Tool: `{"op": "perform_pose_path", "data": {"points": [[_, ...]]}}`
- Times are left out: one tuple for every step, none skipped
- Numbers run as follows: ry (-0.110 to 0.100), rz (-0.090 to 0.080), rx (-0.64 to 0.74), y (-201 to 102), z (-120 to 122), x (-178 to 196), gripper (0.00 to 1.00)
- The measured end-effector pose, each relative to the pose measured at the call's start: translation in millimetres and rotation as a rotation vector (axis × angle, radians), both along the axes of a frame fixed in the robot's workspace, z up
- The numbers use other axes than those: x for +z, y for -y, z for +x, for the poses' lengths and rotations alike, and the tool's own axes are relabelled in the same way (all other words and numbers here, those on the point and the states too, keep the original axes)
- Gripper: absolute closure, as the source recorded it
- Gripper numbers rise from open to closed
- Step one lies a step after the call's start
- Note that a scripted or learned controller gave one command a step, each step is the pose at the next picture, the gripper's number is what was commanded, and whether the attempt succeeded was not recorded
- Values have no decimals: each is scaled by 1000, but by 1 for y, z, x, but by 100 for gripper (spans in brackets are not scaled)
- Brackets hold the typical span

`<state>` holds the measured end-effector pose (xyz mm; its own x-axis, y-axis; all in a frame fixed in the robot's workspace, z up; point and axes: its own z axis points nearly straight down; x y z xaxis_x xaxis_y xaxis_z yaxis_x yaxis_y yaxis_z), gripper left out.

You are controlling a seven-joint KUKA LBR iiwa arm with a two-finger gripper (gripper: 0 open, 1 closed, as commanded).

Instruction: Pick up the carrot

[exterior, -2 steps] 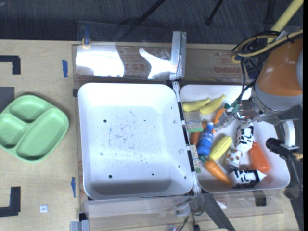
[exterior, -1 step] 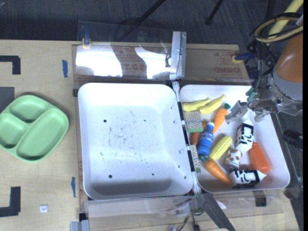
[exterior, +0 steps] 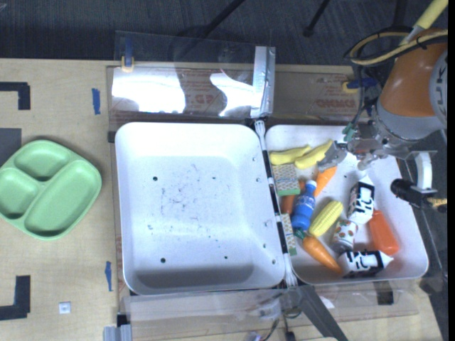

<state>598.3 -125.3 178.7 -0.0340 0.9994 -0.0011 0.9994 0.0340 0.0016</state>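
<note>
In the right-hand bin, seen from the fixed camera above the worktop:
Arm: the grey arm with its orange band (exterior: pixel 414 84) reaches in from the right, over the far right corner of the right bin (exterior: pixel 419 263).
Gripper: the gripper (exterior: pixel 353 150) hangs at the bin's far side, just right of the bananas; whether it is released or clenched cannot be told, and nothing is seen between its fingers.
Carrot: a carrot (exterior: pixel 320 252) lies on the bin's near floor, tip pointing right, just below the corn cob (exterior: pixel 325 217); a second orange carrot-like piece (exterior: pixel 323 180) lies tilted nearer the gripper.
Other contents: yellow bananas (exterior: pixel 302 155) at the far left, a blue bottle (exterior: pixel 304 207) in the middle, two black-and-white toys (exterior: pixel 363 203) and an orange piece (exterior: pixel 383 234) to the right.
Left bin: the white left bin (exterior: pixel 192 204) sits beside it, sides touching.
Worktop: a green divided plate (exterior: pixel 48 188) rests at the far left of the worktop (exterior: pixel 57 283).
</note>
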Motion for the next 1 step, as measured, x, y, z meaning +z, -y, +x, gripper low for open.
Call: {"op": "perform_pose_path", "data": {"points": [[2,0,81,16,31,-93,0]]}}
